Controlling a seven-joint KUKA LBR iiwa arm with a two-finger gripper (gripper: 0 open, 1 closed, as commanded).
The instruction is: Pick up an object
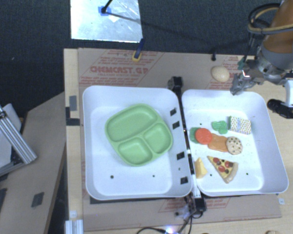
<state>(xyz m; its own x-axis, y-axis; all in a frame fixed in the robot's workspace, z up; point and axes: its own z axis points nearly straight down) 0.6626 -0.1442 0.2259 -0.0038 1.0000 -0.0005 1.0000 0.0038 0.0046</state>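
Note:
The right bin holds several toy foods: a red tomato slice, a green piece, a patterned cracker block, a chocolate-chip cookie, an orange piece, a pizza slice and a yellow cheese wedge. My gripper hangs over the bin's far rim, above and behind the food. Its fingers point down with nothing visible between them.
The left bin holds a green divided plate. A beige egg-shaped object lies on the bench behind the right bin, just left of the gripper. A black bracket row runs between the bins.

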